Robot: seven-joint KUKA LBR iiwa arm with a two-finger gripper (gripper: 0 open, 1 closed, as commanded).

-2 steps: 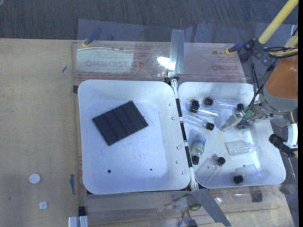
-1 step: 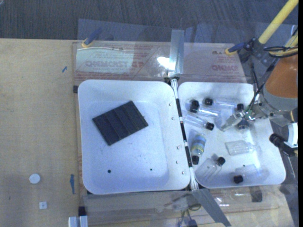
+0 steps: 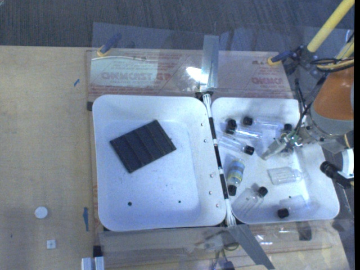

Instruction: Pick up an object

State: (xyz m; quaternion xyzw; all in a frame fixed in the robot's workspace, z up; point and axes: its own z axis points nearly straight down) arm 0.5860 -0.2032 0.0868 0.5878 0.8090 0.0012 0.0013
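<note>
The arm (image 3: 332, 103) reaches over the right bin (image 3: 329, 207), its gripper (image 3: 277, 148) low among clear vials (image 3: 247, 133) with black caps; I cannot tell how the gripper is set. More vials lie nearer the bin's front. The left bin (image 3: 112, 207) holds a dark ribbed pad (image 3: 142, 145).

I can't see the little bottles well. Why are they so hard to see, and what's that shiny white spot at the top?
In the camera view, the clear bottles are see-through against the white right bin, so mostly their black caps stand out; the bright spot is glare on the plastic sheet; the gripper looks slightly blurred.
</note>
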